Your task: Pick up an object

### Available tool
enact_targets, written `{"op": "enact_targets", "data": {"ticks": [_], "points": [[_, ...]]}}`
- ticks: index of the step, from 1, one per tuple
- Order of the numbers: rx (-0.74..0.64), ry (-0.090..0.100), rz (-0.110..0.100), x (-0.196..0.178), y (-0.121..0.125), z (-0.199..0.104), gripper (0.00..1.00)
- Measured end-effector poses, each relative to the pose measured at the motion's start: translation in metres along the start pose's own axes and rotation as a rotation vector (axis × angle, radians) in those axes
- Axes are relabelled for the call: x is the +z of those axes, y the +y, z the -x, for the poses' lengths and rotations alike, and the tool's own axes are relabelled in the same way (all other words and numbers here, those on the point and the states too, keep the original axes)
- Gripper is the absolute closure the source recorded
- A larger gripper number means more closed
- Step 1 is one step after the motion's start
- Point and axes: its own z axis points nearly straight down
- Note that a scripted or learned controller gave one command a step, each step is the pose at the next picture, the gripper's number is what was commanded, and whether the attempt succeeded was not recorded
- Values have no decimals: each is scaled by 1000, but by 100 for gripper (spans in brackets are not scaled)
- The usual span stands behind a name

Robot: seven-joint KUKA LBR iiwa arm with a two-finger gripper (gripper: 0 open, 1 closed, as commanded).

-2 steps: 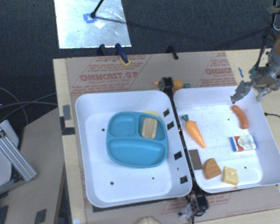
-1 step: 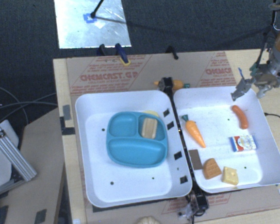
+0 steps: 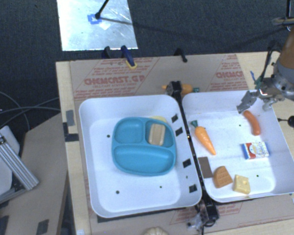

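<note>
White plastic bins sit side by side on a cardboard-covered bench (image 3: pixel 204 66), the left bin (image 3: pixel 102 159) holding a blue divided plate (image 3: pixel 140 158) with a tan slice of bread (image 3: pixel 156 134) resting in its upper right compartment. The right bin (image 3: pixel 284 171) holds the loose toy food: an orange carrot (image 3: pixel 204 139) lies near the middle divider, pointing down and to the right; a reddish sausage (image 3: pixel 252 122) lies towards the upper right; a small white and blue carton (image 3: pixel 255 150) sits just below the sausage; a brown wedge of bread (image 3: pixel 222 177) and a pale yellow piece of cheese (image 3: pixel 241 184) lie near the front edge, close together but apart; a dark flat brown strip (image 3: pixel 204 166) lies beside the divider, just below the carrot. The grey arm (image 3: pixel 292 71) reaches in from the right, and its gripper (image 3: pixel 258 98) hangs over the upper right part of the right bin, just above the sausage. Its two fingers stand spread apart, one to the left and one to the right, with nothing between them. The sausage lies on the bin floor just below the gap, and whether a fingertip touches it cannot be made out.
</note>
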Motion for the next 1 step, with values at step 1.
{"op": "enact_targets", "data": {"ticks": [1], "points": [[1,1,-2,53,-9,4,0]]}}
